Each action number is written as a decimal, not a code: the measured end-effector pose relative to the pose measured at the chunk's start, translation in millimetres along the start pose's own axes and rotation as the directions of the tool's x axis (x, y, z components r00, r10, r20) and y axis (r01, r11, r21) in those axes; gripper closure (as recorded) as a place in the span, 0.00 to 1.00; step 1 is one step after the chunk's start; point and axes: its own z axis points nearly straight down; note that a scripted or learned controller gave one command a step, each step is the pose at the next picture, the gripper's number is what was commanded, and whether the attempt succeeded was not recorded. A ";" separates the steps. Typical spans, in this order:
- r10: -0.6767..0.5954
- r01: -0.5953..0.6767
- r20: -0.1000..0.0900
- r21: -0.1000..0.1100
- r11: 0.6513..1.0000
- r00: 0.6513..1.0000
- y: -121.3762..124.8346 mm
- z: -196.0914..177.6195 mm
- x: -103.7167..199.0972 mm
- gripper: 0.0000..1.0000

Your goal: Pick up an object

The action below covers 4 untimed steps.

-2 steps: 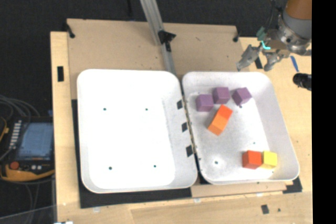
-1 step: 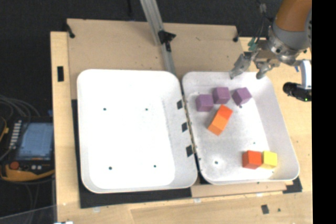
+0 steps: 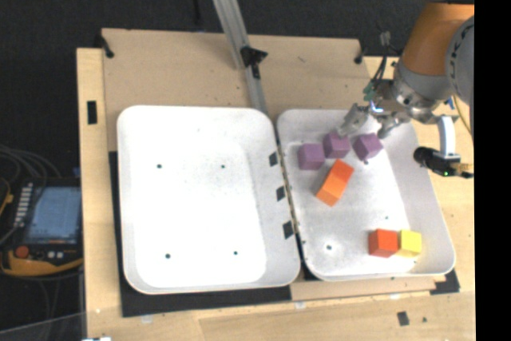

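Three purple blocks lie in the right bin (image 3: 423,196): one at the left (image 3: 310,156), one in the middle (image 3: 336,144) and one at the right (image 3: 368,146). An orange block (image 3: 334,181) lies just below them. A red block (image 3: 384,242) and a yellow block (image 3: 410,241) touch near the bin's front right corner. My gripper (image 3: 366,124) hovers at the bin's far edge, just behind the middle and right purple blocks. Its fingers (image 3: 350,122) are spread open with nothing between them.
The left bin (image 3: 196,196) sits beside the right one, with small black clips along the seam. A slanted metal pole (image 3: 231,20) rises behind the bins. A screen device (image 3: 52,220) and cables sit off the bench at the left.
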 end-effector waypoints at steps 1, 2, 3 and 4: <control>-0.002 0.003 0.007 -0.014 1.000 1.000 6.9 52.7 1.1 0.00; -0.003 0.003 0.005 -0.019 1.000 1.000 8.5 38.0 1.0 1.00; -0.004 0.004 -0.001 -0.009 1.000 1.000 9.7 -7.8 5.7 1.00; -0.005 0.005 0.000 -0.010 1.000 1.000 15.5 -53.2 3.3 1.00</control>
